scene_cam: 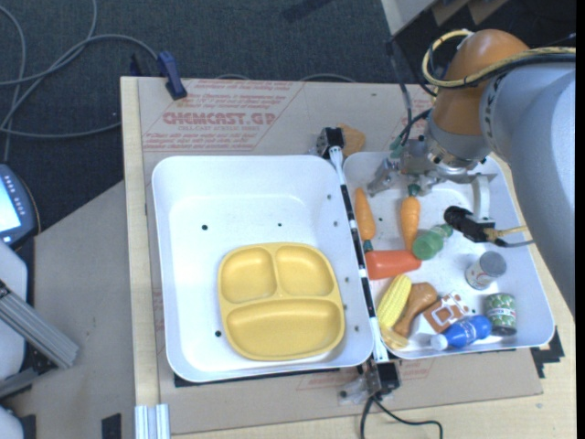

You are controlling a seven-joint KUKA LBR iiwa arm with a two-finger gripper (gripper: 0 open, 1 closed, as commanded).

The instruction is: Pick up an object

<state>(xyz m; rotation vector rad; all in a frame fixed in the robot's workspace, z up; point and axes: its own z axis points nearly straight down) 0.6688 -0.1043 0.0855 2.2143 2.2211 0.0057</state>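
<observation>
My gripper (409,174) hangs low over the back of the right bin (535,291), just above the top end of a small orange carrot (409,219). I see nothing held in it. A second carrot (364,216) lies along the divider. Below them are a green item (430,241) and a red item (391,262). At the front sit a yellow corn cob (395,300), a brown drumstick (420,302), a blue bottle (464,333), a grey can (486,268) and a green can (500,311).
The left bin (183,199) holds a yellow divided plate (279,300). A brown object (351,140) lies on the cardboard behind the bins. The grey arm (539,108) covers the right bin's back right corner.
</observation>
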